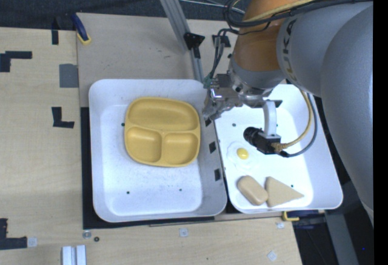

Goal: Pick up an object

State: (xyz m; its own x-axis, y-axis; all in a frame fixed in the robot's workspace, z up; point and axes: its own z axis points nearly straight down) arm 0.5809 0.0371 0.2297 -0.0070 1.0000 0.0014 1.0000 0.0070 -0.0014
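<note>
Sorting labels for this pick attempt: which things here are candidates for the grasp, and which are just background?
Candidates:
yellow divided plate
small yellow piece
tan oval block
tan wedge

Background:
left bin
right bin
blue-and-yellow clip
black tape marks

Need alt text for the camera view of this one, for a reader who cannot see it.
A grey arm reaches from the right, its gripper over the divide between two white bins. The left bin holds a yellow divided plate; the right bin holds a small yellow piece, a tan roll and a tan wedge.
</note>
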